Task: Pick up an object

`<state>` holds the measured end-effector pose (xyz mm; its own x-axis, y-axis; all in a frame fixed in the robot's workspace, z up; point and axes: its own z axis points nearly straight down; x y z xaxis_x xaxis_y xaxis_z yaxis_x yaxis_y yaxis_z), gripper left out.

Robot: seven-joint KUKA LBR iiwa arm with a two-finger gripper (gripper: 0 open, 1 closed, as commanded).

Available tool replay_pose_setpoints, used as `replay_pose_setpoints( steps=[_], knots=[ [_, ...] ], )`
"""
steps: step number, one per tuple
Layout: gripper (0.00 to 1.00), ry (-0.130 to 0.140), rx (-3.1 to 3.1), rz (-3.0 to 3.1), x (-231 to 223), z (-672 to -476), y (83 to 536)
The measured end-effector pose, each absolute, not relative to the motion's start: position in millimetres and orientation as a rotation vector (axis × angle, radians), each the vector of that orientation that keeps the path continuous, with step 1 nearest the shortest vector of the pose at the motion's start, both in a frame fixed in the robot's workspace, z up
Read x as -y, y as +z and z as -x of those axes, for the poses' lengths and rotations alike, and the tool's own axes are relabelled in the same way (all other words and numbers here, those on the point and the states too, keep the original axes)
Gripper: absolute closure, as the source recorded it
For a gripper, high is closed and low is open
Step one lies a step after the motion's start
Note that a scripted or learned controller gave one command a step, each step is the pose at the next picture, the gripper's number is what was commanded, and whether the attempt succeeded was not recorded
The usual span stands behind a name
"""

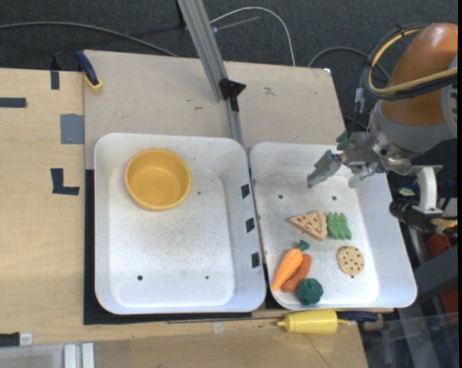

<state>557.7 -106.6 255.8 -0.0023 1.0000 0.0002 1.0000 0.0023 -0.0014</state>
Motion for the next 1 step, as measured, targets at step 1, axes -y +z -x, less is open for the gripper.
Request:
replay_pose_setpoints(
  steps=[1],
  knots=[
    [0.00,0.001,2.223,2.218,106.7,-557.6,255.8]
  ],
)
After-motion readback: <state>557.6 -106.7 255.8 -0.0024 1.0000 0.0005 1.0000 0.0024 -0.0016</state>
